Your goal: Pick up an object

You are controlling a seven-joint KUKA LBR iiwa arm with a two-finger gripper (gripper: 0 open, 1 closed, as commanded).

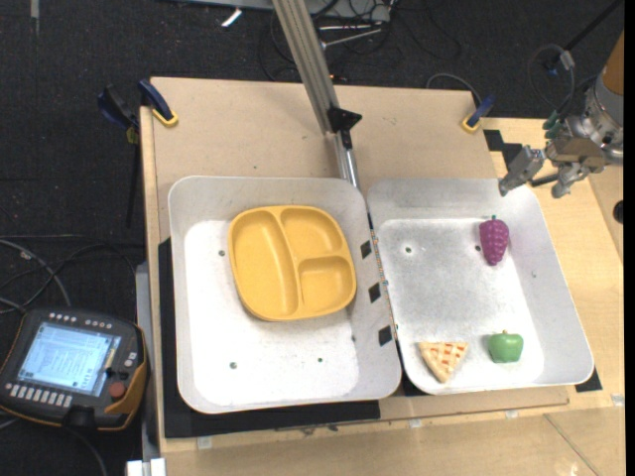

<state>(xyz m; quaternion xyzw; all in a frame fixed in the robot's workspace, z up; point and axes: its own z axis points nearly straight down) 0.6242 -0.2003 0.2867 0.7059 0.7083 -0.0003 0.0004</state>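
Up at the right edge of the camera view, the pincer [542, 175] hangs over the top right corner of the right bin [451, 251], its two fingers spread apart with nothing between them. Inside that bin lie three small toys: a purple bunch of grapes [494, 240] near the upper right wall, just below and left of the pincer but not touching it; a green pepper [506, 347] toward the lower right corner; and a pizza slice [442, 358] just beside the pepper, on its left, close to the bin's lower edge. The left bin [198, 296] holds a yellow divided plate [293, 262] with three compartments, lying flat in the upper middle of the bin. Both bins sit side by side on the tan counter [248, 127], their inner edges touching. A slanted metal pole [310, 53] crosses the top of the counter, and a teach pendant [69, 365] with a lit screen lies on the floor at lower left.
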